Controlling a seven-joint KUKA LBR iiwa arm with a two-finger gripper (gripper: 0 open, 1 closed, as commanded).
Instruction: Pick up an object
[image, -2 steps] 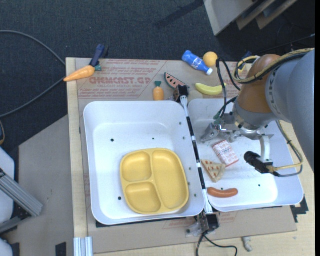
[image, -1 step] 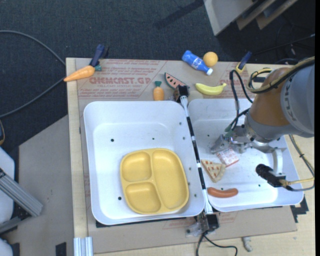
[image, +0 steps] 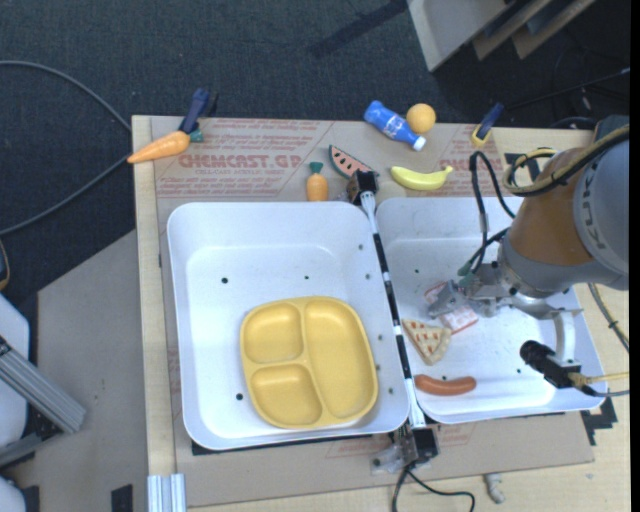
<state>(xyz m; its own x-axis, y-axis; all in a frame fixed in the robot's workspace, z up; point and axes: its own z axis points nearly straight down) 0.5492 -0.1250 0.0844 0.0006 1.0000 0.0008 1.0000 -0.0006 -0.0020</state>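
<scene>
**A:** Which thing lies closest to the gripper?

**B:** A small pink-and-white piece (image: 459, 320), flat on the floor of the right bin (image: 440, 215), roughly mid-bin. It is blurred there; it may be a wrapper, but I would not swear to it.

**A:** And the gripper (image: 468, 297) itself?

**B:** It is low over the upper edge of that piece, at it or very near. I cannot tell whether it is wide or narrow, or whether it grips anything. The arm (image: 545, 225), grey with its orange band, comes in from the right above it.

**A:** What else is in that bin?

**B:** 2 more things. A triangular pizza slice (image: 428, 341) lies just beside the piece on the left, near the wall shared with the other bin. A sausage (image: 446, 384) lies nearer the front rim, apart from both.

**A:** The left bin (image: 200, 240)?

**B:** 1 yellow plate (image: 308, 360) with 3 compartments, in its front half.

**A:** And outside the bins?

**B:** All of it is on the bench (image: 240, 150) behind them.
- A carrot (image: 160, 148) is at the far left.
- A smaller orange toy (image: 317, 186) and a watermelon slice (image: 345, 160) are near the middle.
- A banana (image: 420, 178) sits just behind the right bin.
- A blue bottle (image: 392, 124) has an orange ball (image: 421, 117) just beside it.
- 2 blue clips sit at the back edge, 1 by the carrot (image: 197, 105) and 1 toward the right (image: 487, 122).
</scene>
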